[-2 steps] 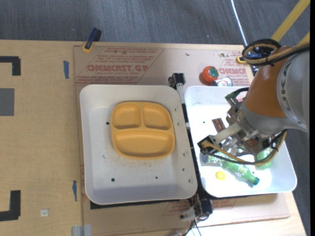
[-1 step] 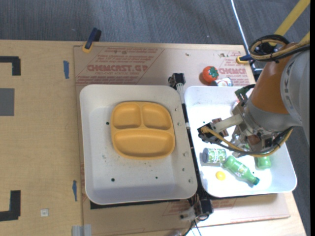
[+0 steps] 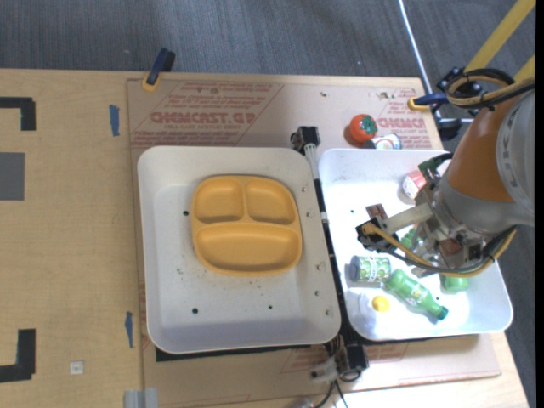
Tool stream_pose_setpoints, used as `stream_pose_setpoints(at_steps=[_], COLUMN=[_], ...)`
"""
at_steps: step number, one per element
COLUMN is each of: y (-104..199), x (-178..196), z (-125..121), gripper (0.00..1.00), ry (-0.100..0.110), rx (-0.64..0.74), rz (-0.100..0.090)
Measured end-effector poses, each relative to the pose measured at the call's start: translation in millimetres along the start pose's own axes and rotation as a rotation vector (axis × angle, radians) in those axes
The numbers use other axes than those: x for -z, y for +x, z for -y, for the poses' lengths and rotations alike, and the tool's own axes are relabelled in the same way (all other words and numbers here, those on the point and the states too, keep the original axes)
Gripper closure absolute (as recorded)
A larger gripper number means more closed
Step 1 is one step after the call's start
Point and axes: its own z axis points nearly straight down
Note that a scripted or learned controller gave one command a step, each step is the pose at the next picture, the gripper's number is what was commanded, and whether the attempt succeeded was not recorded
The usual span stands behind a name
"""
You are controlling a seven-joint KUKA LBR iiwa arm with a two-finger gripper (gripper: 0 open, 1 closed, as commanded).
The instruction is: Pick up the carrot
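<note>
Carrot hidden, probably beneath the gripper [image 3: 427, 246] low in the right bin [image 3: 361, 181] near the green bottle [image 3: 414, 292]; gripper's state cannot be told; carrot likely light, stiff, slick, so take it across the thick middle.

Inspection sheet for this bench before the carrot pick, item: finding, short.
Surface: left white bin and right white bin side by side on a printed cardboard sheet.
Job's things: nothing seen.
Clutter: yellow divided plastic plate in left bin; green drinks can, green plastic bottle in right bin; red round toy on the cardboard.
Grippers: gripper low over right bin.
Cables: thin white cord across the floor.
Surroundings: grey carpet, blue-orange clamp.
</note>
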Motion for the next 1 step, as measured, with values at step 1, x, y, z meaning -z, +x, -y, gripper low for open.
stream_pose_setpoints(at_steps=[1], y=[6.6], x=[12.3], z=[24.7], gripper=[1.00], ry=[-0.002], rx=[-0.011], rz=[-0.004])
